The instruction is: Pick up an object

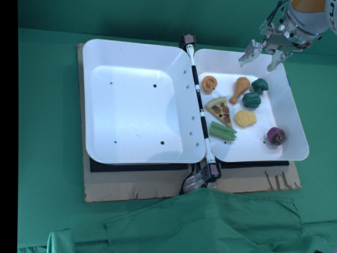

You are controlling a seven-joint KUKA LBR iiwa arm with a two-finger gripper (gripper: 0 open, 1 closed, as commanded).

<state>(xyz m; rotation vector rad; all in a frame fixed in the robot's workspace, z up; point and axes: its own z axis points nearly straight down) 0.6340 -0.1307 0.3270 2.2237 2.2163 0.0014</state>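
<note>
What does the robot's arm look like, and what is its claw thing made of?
The arm is grey with a bright orange band near its end. Thin dark cables run beside it. The gripper is shiny silver metal with two pale grey fingers.

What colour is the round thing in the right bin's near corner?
The round toy is dark purple-magenta, with a small green spot on top, seen in the camera view.

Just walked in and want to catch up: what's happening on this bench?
A robot arm is set to pick up a toy food. Its pincer hangs open and holds nothing, above the far rim of the right bin. In that bin lie a drumstick, a pretzel, a pizza slice, corn, green beans, two green peppers and a purple piece. Nothing has been picked yet.
</note>
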